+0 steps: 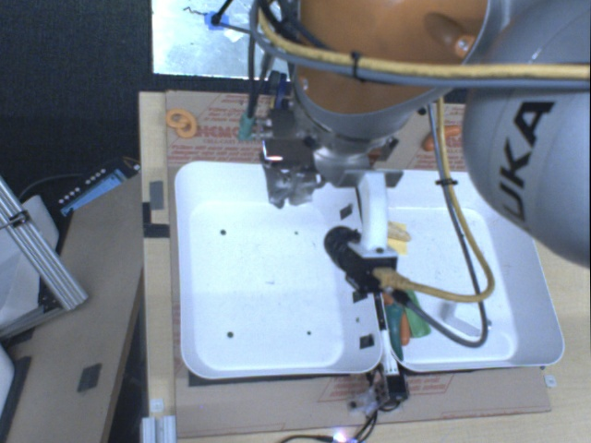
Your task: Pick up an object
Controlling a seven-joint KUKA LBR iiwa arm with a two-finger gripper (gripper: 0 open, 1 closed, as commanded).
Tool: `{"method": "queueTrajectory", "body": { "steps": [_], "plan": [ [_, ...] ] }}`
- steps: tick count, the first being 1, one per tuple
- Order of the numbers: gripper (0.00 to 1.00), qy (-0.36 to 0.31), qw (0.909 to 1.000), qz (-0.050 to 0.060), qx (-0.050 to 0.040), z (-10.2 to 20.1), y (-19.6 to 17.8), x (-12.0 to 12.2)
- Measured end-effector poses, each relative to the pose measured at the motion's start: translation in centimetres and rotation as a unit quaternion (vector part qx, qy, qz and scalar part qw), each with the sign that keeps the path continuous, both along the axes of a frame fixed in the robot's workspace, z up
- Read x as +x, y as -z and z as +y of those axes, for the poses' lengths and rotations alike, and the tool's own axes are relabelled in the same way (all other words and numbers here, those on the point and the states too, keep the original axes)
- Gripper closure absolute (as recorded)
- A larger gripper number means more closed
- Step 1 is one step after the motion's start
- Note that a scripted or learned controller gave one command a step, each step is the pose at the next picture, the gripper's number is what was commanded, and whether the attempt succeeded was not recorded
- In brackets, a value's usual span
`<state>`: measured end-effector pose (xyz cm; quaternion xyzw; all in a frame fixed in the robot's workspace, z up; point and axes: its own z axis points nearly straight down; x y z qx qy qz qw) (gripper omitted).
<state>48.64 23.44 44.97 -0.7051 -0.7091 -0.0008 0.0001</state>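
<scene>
Gripper [294, 190] hangs over the back edge of the left bin [231, 275] — whether it is open or closed cannot be told from here, and nothing shows in its grasp. Objects lie in the right bin [517, 293]: a yellow piece [399, 238] and, nearer the front, orange and green items [406, 319] — partly behind a yellow cable [462, 247].
</scene>
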Motion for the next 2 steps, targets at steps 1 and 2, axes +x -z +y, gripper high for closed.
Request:
{"method": "queueTrajectory", "body": {
  "steps": [1,2],
  "plan": [
    [1.0,0.0,1.0,0.0,-0.0004,0.0,0.7,0.0],
    [1.0,0.002,1.0,0.0,-0.0007,0.0,3.8,0.0]
  ]
}}
